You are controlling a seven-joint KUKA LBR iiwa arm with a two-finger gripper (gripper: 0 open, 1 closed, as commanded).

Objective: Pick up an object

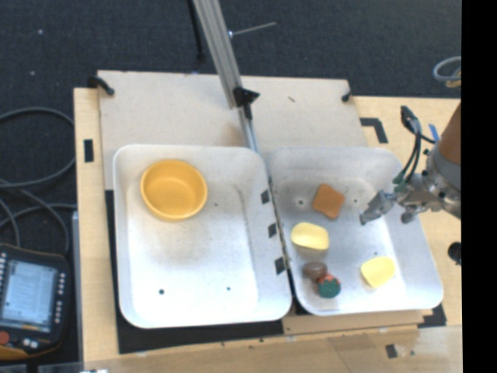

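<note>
Two shallow white bins are seen side by side on the counter (326,344). The left bin (194,286) is occupied by a yellow bowl (174,189), placed upright near its upper left corner.

Five objects are found in the right bin (411,263). An orange-brown block (328,200) is located near the middle of the upper part. A pale yellow rounded piece (310,236) lies below it, near the bin's left wall. Just below that piece, a brown lump (314,270) and a green and red object (329,286) are seen touching or nearly touching; contact cannot be confirmed. A yellow wedge-like piece (378,272) lies toward the lower right of the bin, apart from the others.

The arm is seen entering from the right, with the claw (377,208) positioned over the upper right part of the right bin, to the right of the orange-brown block and above the yellow wedge-like piece in the view. Nothing is seen between the fingers. Whether the claw is released or clenched cannot be told.

A slanted metal post (221,49) is mounted behind the bins.
</note>
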